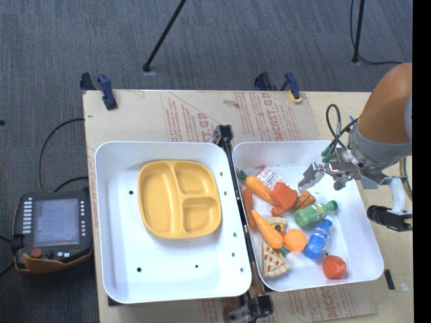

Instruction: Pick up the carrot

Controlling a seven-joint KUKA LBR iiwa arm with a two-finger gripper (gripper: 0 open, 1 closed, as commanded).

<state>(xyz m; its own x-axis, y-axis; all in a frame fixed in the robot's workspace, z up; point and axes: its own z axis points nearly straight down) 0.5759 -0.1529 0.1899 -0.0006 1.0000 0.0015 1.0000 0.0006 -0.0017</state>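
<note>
Camera view, right bin (pixel 367 237): the end effector (pixel 315 175) hangs above the toy pile with its fingers spread, pinching nothing. One carrot (pixel 259 188) lies at the pile's left, against a red block (pixel 284 197); another carrot (pixel 267 229) lies below. Crowding is the risk: closing there could snag the block or glance off.

Two bins are set side by side on the bench (pixel 168 116). A divided plate (pixel 180 198) is held in the left bin (pixel 114 261). A carrot (pixel 267 229) is found in the right bin (pixel 367 247), left of a bottle (pixel 318 239); the gripper (pixel 322 174) is positioned above its far side.
</note>
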